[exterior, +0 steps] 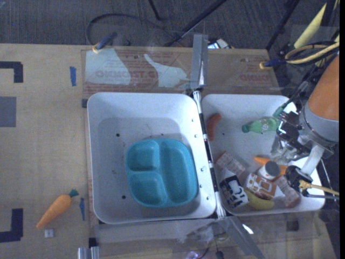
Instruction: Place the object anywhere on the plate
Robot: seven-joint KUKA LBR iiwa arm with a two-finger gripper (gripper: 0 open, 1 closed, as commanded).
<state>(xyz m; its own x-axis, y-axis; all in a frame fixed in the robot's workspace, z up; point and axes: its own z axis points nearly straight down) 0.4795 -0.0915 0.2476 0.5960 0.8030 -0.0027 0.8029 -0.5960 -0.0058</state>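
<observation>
The blue plate (161, 172) sits in the middle of the left bin (102, 112). The claw (284, 144) hangs near the right bin's (237, 104) right edge; I cannot tell if it is apart or together. The small bottle (265, 180) by it, near the front edge, looks light, hard and slippery. Grab its middle.

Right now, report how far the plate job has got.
Done: nothing yet. The blue plate lies in the left bin with nothing on it. In hand: the gripper is down in the right bin among the clutter, near the small bottle and the green bottle; no item is seen held. Left: grasp an object, carry it across and set it on the plate.
</observation>
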